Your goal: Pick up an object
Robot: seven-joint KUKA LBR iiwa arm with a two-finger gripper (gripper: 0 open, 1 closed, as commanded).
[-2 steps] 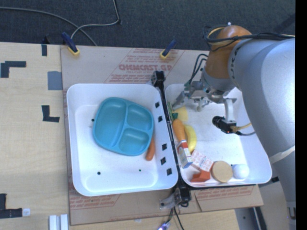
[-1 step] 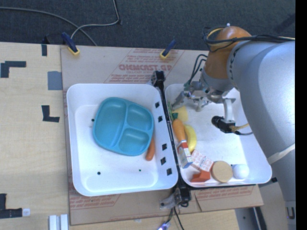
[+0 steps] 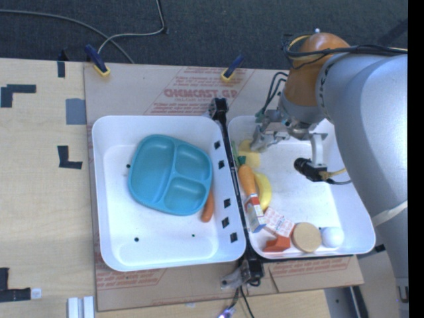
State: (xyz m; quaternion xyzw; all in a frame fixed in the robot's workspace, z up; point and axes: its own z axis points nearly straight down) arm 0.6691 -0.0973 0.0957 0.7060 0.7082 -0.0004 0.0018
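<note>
Hovering over right bin (image 3: 344, 204): gripper (image 3: 260, 140), finger state indiscernible. Lying below it: carrot (image 3: 247, 179), long axis running near-to-far along divider, beside banana (image 3: 264, 189).

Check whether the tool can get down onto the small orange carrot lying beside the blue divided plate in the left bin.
Probably yes. The small orange carrot lies uncovered on the floor of the left bin, touching only the edge of the blue divided plate. The tool is over the right bin and must cross the divider.
</note>
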